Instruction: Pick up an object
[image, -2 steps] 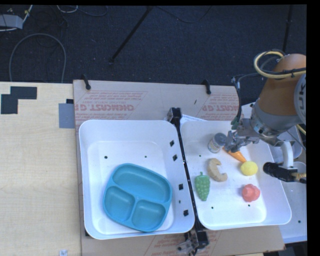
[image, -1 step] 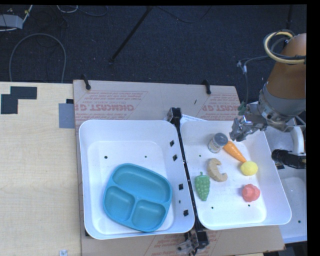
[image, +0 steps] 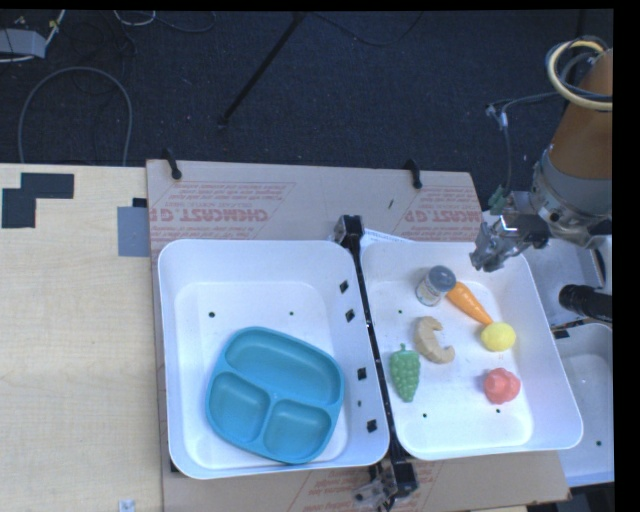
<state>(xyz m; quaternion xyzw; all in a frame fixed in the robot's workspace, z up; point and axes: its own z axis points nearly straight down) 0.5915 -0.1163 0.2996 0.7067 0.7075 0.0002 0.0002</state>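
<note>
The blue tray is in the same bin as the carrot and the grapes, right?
Not quite. The camera view shows the blue tray alone in the left bin. The carrot and the grapes lie in the right bin, on the other side of the divider.

1. The arm (image: 585, 130) is cut off by the right edge, so you see little above its orange band.
2. The gripper (image: 492, 250) is small and blurred; you probably can't judge its finger gap.
</note>
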